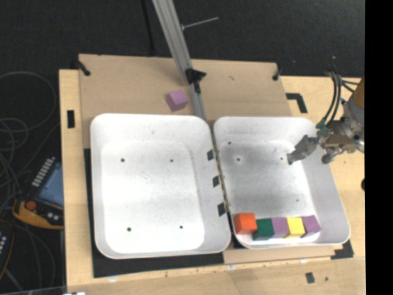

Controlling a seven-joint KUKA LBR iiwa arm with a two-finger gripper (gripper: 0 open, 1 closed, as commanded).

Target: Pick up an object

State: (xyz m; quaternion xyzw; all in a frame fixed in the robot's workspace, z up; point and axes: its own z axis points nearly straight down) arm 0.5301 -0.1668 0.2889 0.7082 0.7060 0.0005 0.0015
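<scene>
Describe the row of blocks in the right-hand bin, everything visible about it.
The row of blocks holds five small cubes of matte, foam-like look: orange, green, light purple, yellow, purple, from the view's left to right. They sit side by side, touching or nearly so, along the near wall of the right bin. The orange one stands a little forward. The gripper is well apart from them.

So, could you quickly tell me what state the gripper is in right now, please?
Gripper: over the right bin's far right side, nothing seen between its fingers; whether it is open or closed cannot be told.
</scene>
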